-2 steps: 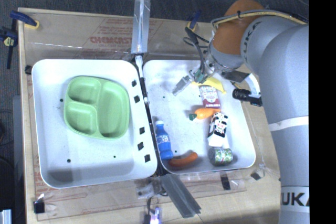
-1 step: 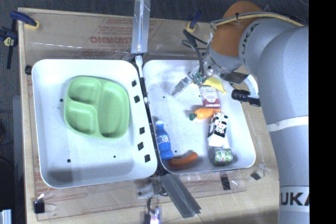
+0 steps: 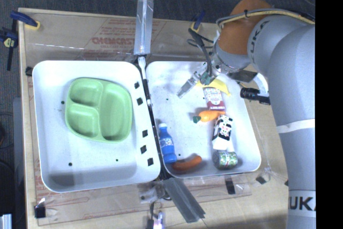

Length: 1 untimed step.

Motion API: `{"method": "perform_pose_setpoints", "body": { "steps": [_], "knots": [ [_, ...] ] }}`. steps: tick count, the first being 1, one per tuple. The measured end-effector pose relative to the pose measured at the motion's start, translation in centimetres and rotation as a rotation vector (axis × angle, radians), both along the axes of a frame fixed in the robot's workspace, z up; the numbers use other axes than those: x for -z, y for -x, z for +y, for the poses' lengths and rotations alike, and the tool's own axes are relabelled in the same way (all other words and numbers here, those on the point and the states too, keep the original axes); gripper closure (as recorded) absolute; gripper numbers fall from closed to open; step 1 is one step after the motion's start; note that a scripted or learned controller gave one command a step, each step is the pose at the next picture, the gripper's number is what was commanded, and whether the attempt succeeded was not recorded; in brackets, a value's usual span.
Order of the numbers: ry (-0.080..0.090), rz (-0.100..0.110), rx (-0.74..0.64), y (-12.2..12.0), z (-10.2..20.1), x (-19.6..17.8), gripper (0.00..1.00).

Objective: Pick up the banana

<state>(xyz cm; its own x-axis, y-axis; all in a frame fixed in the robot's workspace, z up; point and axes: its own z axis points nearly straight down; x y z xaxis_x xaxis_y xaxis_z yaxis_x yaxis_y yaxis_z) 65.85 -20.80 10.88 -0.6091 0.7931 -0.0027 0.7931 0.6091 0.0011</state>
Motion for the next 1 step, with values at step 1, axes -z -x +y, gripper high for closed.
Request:
{"method": "perform_pose_setpoints", "body": {
  "steps": [1],
  "knots": [
    [-0.001, 0.005, -0.004, 1.08, -0.01, -0.21, 0.0]
  ]
}}
